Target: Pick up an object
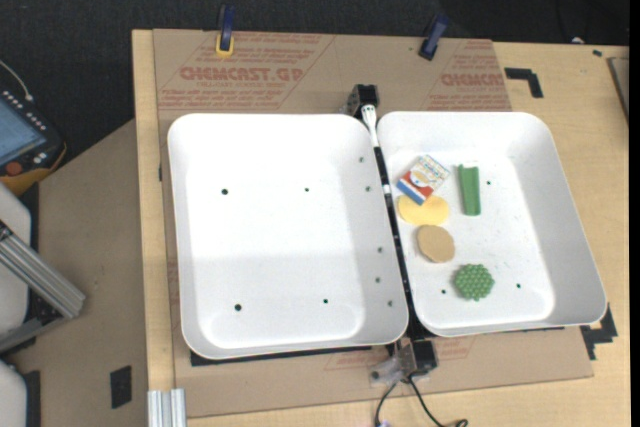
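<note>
The right bin (560,215) holds five things on its left side: a small printed box (424,177), a green stick (469,190), a yellow piece (424,210), a tan disc (435,244) and, nearest, a green ball (473,282). The left bin (200,245) lies beside it on the worktop (150,215).

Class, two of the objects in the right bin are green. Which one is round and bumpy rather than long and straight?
The green ball, lowest in the right bin. It is round with a knobbly surface; the green stick above it is a smooth, narrow bar.
</note>
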Available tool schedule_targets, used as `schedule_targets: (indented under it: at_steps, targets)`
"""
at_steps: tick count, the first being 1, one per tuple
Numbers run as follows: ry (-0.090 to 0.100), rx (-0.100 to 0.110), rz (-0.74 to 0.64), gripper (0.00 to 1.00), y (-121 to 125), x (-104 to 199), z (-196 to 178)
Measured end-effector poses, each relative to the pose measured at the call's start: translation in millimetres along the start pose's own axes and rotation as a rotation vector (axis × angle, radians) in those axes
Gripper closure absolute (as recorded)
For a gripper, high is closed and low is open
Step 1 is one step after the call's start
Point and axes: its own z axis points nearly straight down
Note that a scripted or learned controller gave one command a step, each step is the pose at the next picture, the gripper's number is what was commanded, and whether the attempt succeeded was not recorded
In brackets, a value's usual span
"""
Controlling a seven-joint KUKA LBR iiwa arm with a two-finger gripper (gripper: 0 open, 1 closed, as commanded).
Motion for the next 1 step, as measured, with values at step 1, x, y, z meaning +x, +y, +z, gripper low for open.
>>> schedule_targets:
  at_steps: [1]
  targets:
    - [-0.004,-0.006,-0.001,1.00,1.5,-0.4,-11.2]
